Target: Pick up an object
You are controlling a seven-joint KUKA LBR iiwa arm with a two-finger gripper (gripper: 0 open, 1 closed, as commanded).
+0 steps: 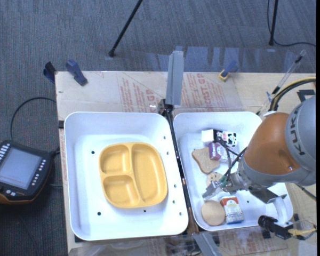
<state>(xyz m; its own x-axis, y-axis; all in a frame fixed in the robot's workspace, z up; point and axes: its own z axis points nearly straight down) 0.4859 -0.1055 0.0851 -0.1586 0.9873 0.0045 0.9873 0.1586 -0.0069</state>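
While the arm (280, 151) leans in over the right bin (266, 122), the items lie as follows, each placed from the toast slice (205, 159).
Gripper (214, 186): just below the toast slice, low over the bin floor; whether its jaws are spread or closed I cannot tell (too small and cluttered).
Round bun (213, 213): further below the toast.
Small carton (233, 209): below and right.
Dark packets (222, 143): above right.
Yellow tray (133, 174): well left, in the left bin (80, 143).

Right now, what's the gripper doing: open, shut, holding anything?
Gripper: low in the right bin, between the bread slice and the round cookie; open or shut cannot be told, and nothing shows in its grasp.
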